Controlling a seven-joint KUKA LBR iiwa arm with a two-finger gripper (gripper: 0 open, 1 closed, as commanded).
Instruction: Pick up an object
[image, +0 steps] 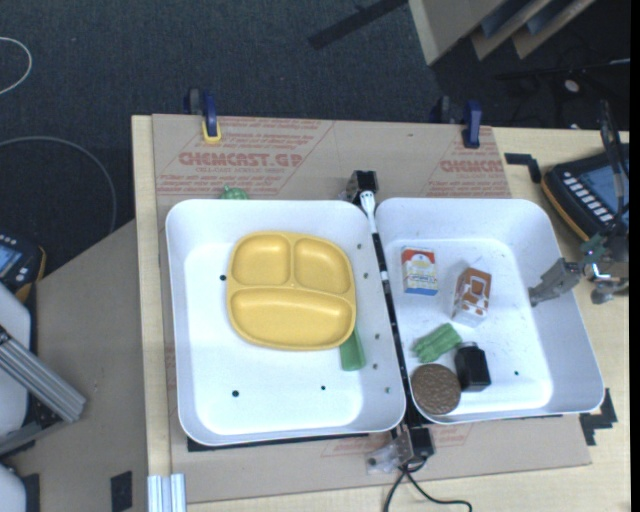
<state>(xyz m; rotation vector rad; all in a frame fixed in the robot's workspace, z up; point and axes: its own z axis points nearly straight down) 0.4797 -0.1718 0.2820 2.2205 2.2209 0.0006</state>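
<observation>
The right bin (560, 350) holds a small white and orange carton (420, 271), a brown and white packet (473, 292), a green piece (437, 342), a black block (472, 366) and a round brown disc (437, 389). My gripper (556, 282) reaches in from the right, over that bin's right side. It is well to the right of the packet and touches none of the objects. Nothing is seen held in it.
The left bin (200, 330) carries a yellow divided plate (292, 290) with a green piece (351, 352) at its lower right edge. A black tablet-like device (590, 195) lies at the bench's right edge. Clamps (209, 115) hold the board at the back.
</observation>
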